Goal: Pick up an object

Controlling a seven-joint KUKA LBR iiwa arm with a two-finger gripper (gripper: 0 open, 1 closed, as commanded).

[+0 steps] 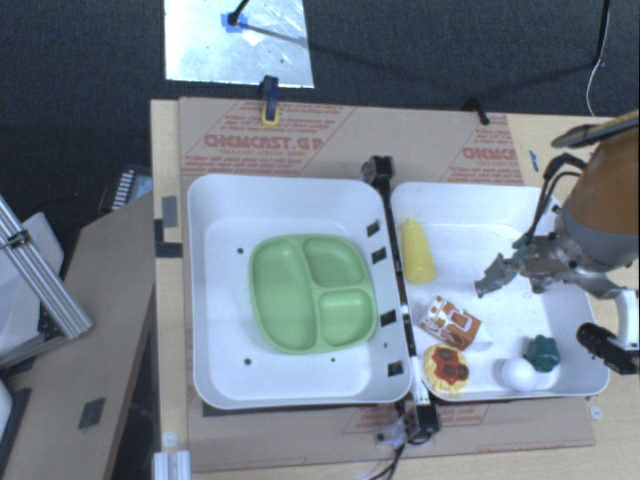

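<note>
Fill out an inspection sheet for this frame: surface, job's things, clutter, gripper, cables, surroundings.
Surface: bench with printed cardboard; left bin and right bin side by side.
Job's things: in the right bin, yellow bottle, snack packet, small pizza, white ball, dark green piece.
Clutter: green divided plate in the left bin.
Gripper: gripper over the right bin, nothing visibly held.
Cables: dark cable at top right.
Surroundings: dark carpet, silver sheet.
</note>
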